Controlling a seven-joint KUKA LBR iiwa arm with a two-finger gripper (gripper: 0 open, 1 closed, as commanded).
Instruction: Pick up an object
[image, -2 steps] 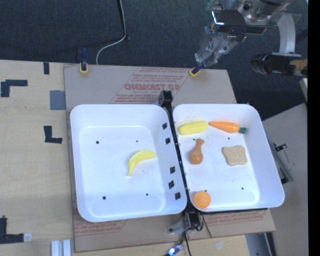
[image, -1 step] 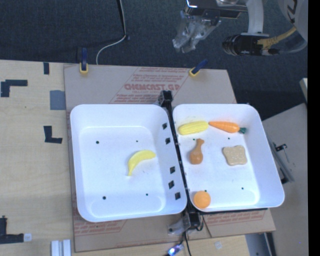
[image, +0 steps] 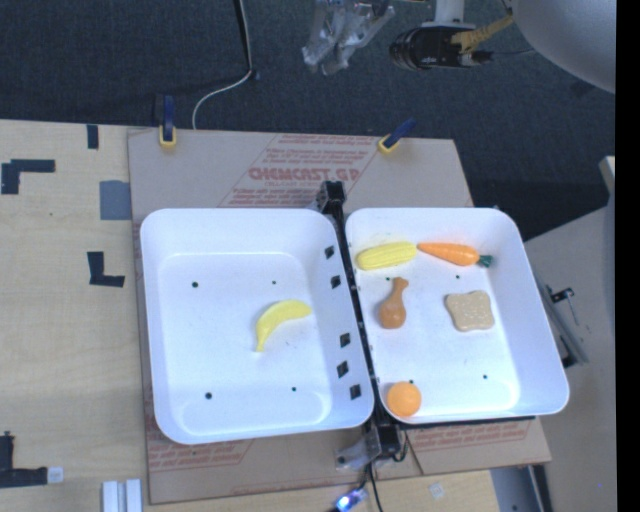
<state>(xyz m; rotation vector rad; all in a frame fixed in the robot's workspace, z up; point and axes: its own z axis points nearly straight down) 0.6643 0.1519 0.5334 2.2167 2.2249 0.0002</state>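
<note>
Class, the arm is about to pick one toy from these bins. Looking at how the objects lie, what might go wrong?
The corn lies against the divider wall and close to the carrot, so fingers may hit the wall or nudge the carrot. The orange sits in the right bin's near corner; being round, it may roll away.

My tool (image: 338, 38) appears blurred at the top edge, which cuts off its upper part; finger position cannot be told. My arm (image: 570, 35) is cropped at the upper right corner.

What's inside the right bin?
Corn cob, carrot, drumstick, bread slice and orange lie in the right bin; nothing looks covered.
</note>
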